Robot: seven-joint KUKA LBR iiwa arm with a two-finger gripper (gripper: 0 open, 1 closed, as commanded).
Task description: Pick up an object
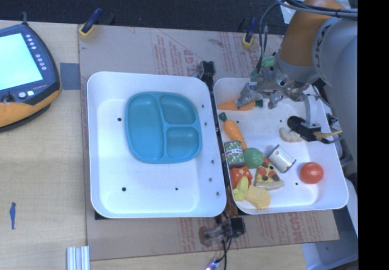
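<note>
My gripper point(249, 98) hangs low over the far left corner of the right bin point(331, 202), just right of a small orange piece point(227, 105) lying by the bin's wall. Nothing shows held in it. Down the bin's left side lie a carrot point(233, 131), a green-labelled can point(233, 152), a green ball point(253, 157), a red pepper point(239, 174) and yellow corn point(258, 197). A pizza slice point(268, 177), a small white can point(281, 159), a red tomato point(311, 173) and a cream piece point(290, 135) lie further right.
The left bin point(103, 196) holds a blue divided plate point(164, 126). A tablet in an orange case point(24, 74) rests at the bench's far left. Clamps point(90, 22) pin the cardboard underlay at the back.
</note>
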